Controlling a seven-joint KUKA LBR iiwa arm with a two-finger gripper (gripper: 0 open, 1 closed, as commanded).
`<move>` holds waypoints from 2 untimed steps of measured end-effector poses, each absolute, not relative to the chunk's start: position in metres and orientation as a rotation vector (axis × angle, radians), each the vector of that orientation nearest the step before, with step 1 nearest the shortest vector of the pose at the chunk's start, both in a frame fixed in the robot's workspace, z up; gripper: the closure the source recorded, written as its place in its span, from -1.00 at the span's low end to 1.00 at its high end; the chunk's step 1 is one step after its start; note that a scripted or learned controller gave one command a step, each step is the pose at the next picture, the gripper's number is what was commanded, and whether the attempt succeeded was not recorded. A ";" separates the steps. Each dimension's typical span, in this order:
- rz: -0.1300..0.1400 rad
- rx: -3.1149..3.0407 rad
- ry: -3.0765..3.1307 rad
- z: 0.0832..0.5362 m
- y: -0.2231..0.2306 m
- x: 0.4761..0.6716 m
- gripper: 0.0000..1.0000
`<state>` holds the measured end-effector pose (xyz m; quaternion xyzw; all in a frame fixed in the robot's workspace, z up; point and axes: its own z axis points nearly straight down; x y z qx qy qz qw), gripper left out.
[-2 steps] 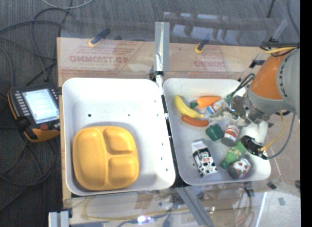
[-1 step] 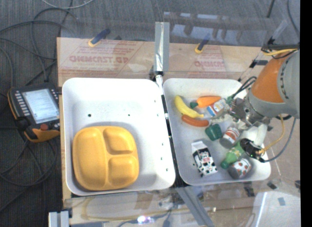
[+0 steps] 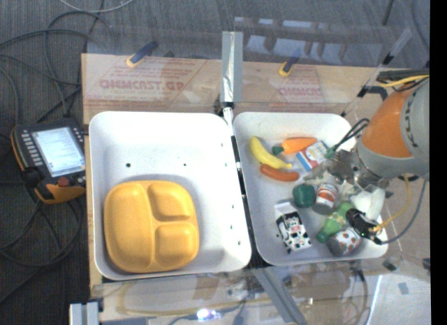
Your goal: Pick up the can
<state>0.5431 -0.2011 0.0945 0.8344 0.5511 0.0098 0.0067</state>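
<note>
Can: we see one small can (image 3: 326, 194) with a red and white label in the right bin (image 3: 265, 243), a little to 4 o'clock of that bin's middle, crowded by toys.
Neighbours: a dark green lump (image 3: 303, 195) touches it at 9 o'clock; a grey rounded thing (image 3: 342, 241) lies off at 5 o'clock.
Hand: our hand (image 3: 343, 170) sits just at 1 o'clock of the can, above the clutter; we cannot tell how wide it stands, and nothing shows held in it.
Handling: we judge the can stiff, light and smooth-walled, so likely slippery; it should not crush easily.
Hold: we would take it across its round sides, at the middle of its height, from above.
Risk: the close neighbours leave little room beside it.
Count: two bins, one yellow tray (image 3: 151, 225) in the left bin (image 3: 126, 131), one banana (image 3: 260, 152), one carrot (image 3: 299, 145), one red sausage-like toy (image 3: 279, 172), one black and white carton (image 3: 292, 227).
</note>
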 end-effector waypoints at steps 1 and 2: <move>0.042 2.623 1.711 0.095 -0.205 0.532 -1.00; 0.031 2.627 1.701 0.102 -0.210 0.529 1.00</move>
